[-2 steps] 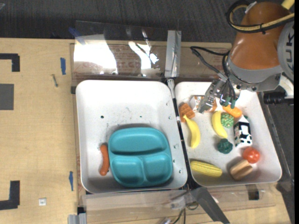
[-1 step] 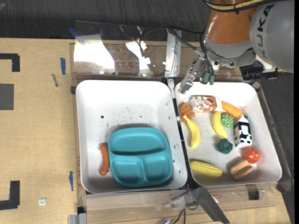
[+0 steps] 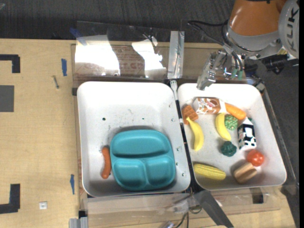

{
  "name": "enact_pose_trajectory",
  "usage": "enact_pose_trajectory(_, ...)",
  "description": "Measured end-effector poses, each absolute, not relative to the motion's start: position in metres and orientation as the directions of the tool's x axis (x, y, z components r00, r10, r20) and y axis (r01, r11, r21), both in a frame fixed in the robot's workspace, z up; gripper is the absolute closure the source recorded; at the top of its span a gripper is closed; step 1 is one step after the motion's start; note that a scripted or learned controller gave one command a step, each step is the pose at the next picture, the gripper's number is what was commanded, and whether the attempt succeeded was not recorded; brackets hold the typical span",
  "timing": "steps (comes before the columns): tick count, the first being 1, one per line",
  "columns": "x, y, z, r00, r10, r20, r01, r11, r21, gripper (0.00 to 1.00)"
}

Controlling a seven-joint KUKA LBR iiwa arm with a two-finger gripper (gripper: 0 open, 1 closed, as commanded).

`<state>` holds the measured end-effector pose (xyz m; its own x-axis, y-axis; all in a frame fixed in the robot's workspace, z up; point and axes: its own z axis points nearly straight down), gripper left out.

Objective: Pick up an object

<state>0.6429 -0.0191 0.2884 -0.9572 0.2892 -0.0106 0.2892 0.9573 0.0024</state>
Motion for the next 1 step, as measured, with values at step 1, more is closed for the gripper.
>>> enact_pose_trajectory(1, 0.6447, -0.0178, 0.3, -0.958, 0.287, -0.02, 0.287, 0.958, 0.004, 1.0)
